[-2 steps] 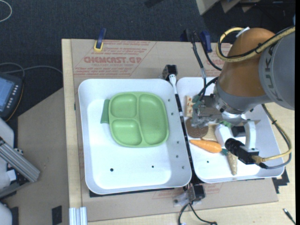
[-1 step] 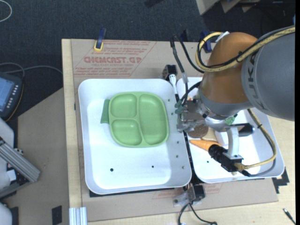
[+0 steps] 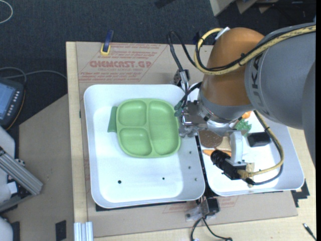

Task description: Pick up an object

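Note:
A light green divided plate (image 3: pixel 147 127) lies in the left bin (image 3: pixel 140 185), in its upper half. The arm reaches in from the right and covers much of the right bin (image 3: pixel 286 177). My gripper (image 3: pixel 186 121) hangs over the wall between the two bins, just beside the plate's right rim. Under the wrist in the right bin lie a brown round thing (image 3: pixel 209 138), an orange piece (image 3: pixel 223 152), a small green thing (image 3: pixel 244 126) with an orange bit (image 3: pixel 246 115), and a black block (image 3: pixel 259 139). Nothing is visibly held.
A cardboard sheet with red print (image 3: pixel 120 62) lies under the far end of the bins, with a blue and yellow clip (image 3: pixel 106 44) at its edge. Cables (image 3: pixel 175 46) run behind the arm. The left bin's near half shows bare white floor.

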Tool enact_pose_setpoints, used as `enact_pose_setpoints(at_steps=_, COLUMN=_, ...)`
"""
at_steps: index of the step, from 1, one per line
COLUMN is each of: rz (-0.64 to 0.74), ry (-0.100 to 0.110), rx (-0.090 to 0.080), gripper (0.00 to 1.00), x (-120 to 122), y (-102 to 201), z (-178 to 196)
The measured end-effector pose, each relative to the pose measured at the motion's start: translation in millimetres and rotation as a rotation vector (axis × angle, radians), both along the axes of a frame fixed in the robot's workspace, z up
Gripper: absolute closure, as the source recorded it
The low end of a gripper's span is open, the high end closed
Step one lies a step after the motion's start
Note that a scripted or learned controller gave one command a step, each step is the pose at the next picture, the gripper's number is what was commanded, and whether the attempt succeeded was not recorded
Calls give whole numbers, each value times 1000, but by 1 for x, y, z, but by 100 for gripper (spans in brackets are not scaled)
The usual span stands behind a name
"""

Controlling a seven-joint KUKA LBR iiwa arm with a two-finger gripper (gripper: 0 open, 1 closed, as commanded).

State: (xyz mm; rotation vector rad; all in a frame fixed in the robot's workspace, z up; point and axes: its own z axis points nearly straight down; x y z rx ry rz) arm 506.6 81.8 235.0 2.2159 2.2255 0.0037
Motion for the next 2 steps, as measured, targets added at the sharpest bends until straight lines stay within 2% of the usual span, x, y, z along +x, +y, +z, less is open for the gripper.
enact_pose_setpoints(at_steps=1, rz=-4, ry=1, rx=-2, gripper=100, x=7, y=2, z=-6)
enact_pose_setpoints(at_steps=2, rz=-4, ry=5, rx=0, gripper=100, x=-2, y=3, z=-1)
